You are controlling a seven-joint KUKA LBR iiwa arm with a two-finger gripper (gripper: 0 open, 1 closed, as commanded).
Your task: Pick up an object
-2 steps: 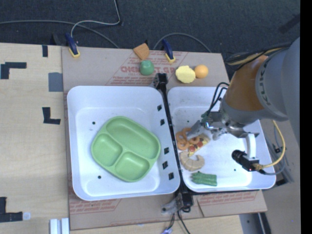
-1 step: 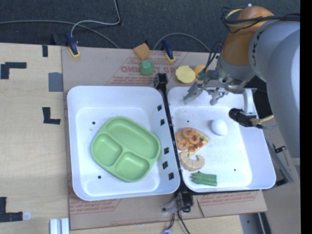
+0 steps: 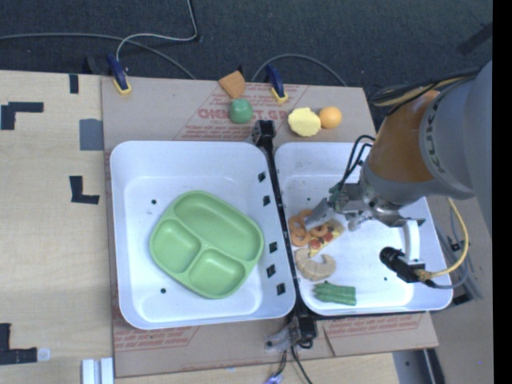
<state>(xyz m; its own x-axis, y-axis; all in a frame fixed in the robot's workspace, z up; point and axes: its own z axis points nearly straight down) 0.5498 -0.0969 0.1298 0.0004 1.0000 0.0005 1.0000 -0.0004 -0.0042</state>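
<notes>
In the right bin (image 3: pixel 384 298), near its left wall, lies a cluster of small objects. An orange and red piece (image 3: pixel 314 233) lies highest, a beige piece (image 3: pixel 314 266) sits just below it, and a green piece (image 3: pixel 336 294) lies close to the front wall. My gripper (image 3: pixel 334 212) hangs low over the right bin, directly above and to the right of the orange and red piece. I see nothing held in it. The grey arm with its orange band (image 3: pixel 404 146) covers the bin's right half.
The left bin (image 3: pixel 128 174) holds a green divided plate (image 3: pixel 206 243). Behind the bins, on the cardboard, lie an orange block (image 3: pixel 232 83), a green ball (image 3: pixel 240 111), a yellow fruit (image 3: pixel 304 122) and an orange fruit (image 3: pixel 330 118). A black divider (image 3: pixel 276 206) separates the bins.
</notes>
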